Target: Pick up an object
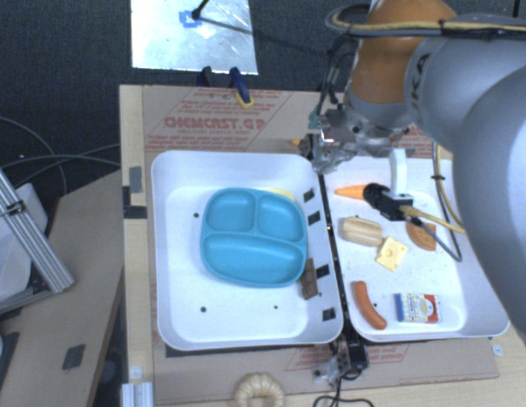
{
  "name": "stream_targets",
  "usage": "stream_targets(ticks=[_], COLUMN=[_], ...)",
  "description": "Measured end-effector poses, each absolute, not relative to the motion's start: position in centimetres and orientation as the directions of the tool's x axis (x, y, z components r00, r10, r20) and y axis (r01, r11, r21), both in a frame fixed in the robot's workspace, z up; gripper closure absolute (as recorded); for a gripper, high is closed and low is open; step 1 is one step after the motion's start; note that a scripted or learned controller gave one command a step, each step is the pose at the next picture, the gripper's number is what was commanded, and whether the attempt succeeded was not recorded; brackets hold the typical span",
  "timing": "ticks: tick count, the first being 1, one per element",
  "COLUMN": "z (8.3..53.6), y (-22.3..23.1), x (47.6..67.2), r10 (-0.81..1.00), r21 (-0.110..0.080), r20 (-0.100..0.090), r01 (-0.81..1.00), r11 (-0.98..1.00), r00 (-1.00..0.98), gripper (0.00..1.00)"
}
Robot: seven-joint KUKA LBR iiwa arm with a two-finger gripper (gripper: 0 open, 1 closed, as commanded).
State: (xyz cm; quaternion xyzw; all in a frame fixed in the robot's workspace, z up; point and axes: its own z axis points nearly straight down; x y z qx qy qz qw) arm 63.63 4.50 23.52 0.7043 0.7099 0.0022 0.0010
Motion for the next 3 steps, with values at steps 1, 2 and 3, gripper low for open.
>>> stream_targets(ticks=[1, 2, 3], z=[22.6, 23.2, 21.5], y=[4.1, 4.8, 5.3], x=[64.1, 65.0, 64.3], r10=[1.000, 1.000, 1.000], r21=[0.002, 0.004, 0.002], r20=[0.000, 0.000, -0.001], r01=[1.000, 1.000, 1.000], r11=[0.005, 0.006, 0.006], r00=[-0.005, -0.006, -0.006], gripper=[1.00, 1.00, 1.00])
